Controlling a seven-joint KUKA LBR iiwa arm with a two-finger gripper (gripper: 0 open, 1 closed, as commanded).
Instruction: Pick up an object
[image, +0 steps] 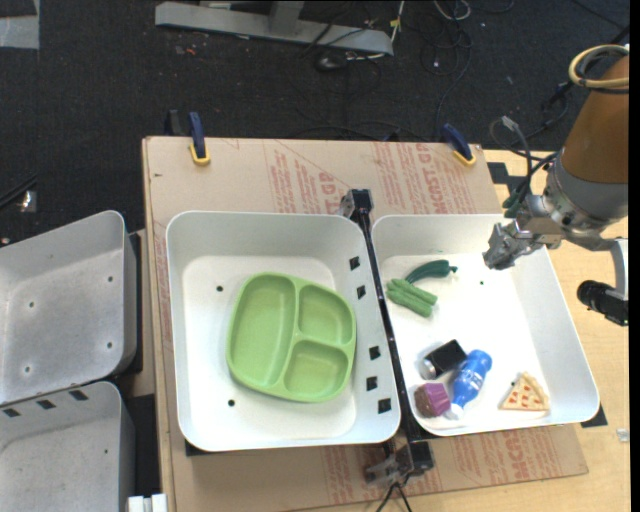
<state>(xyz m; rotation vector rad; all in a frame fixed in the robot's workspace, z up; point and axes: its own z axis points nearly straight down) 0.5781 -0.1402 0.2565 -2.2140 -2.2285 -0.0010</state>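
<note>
The right bin (545, 300) holds several small objects. A dark green pepper (432, 269) and a light green bean bundle (411, 296) lie near its back left. Toward the front sit a black and silver block (445, 357), a blue bottle (470, 376), a purple piece (433, 400) and a pizza slice toy (524, 395). My gripper (502, 250) hangs over the bin's back right part, to the right of the pepper. Nothing shows between its tips.
The left bin (195, 300) carries a light green divided plate (292, 338). A black divider (377, 310) runs between the bins. Blue and yellow clamps (199, 140) pin the cardboard at the back. White trays (60, 300) lie off the bench's left.
</note>
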